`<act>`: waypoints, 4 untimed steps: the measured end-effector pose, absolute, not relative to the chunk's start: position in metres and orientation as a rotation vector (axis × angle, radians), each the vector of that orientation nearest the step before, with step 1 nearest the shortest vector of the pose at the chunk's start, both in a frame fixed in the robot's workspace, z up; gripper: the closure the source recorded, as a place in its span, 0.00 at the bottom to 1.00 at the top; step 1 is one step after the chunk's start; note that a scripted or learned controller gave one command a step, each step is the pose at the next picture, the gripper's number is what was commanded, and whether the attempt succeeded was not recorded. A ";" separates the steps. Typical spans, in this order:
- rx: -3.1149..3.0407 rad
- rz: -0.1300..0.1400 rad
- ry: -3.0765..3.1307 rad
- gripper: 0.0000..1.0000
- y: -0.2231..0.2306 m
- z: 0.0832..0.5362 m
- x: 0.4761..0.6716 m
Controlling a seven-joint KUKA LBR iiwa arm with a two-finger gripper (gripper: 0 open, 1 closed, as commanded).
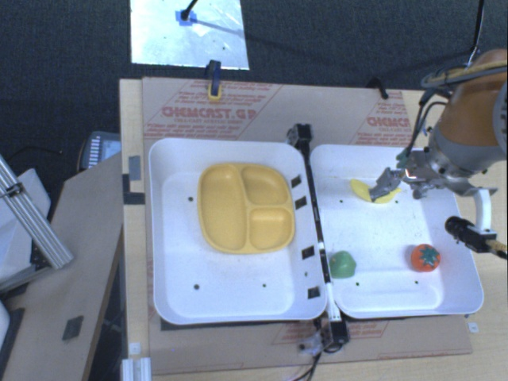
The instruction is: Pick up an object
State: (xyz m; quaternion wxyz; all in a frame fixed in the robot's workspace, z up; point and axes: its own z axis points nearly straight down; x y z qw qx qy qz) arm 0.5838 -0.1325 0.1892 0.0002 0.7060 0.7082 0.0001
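So the arm point(468, 117) comes in from 3 o'clock and has its pincer point(386, 186) down in the right bin point(397, 292), up around that bin's 11 o'clock area. It's sitting right on top of a small yellow object point(367, 190), banana-ish looking, but I honestly can't tell if the pincer is spread or clenched, or whether it has the thing at all. Other stuff in the same bin: a green object point(343, 264) at about 7 o'clock near the divider, and a red-orange tomato-looking object point(425, 257) at roughly 4 o'clock, both well apart from the pincer. The left bin point(171, 284) on the worktop point(95, 213) has a yellow divided plate point(244, 208) lying in the middle.
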 end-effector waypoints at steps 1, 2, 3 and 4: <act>2.222 -0.003 2.224 0.00 -0.132 0.126 0.584; 2.223 -0.002 2.223 0.00 -0.132 0.082 0.583; 2.220 0.003 2.219 1.00 -0.133 0.096 0.585; 2.213 0.006 2.222 1.00 -0.132 0.141 0.593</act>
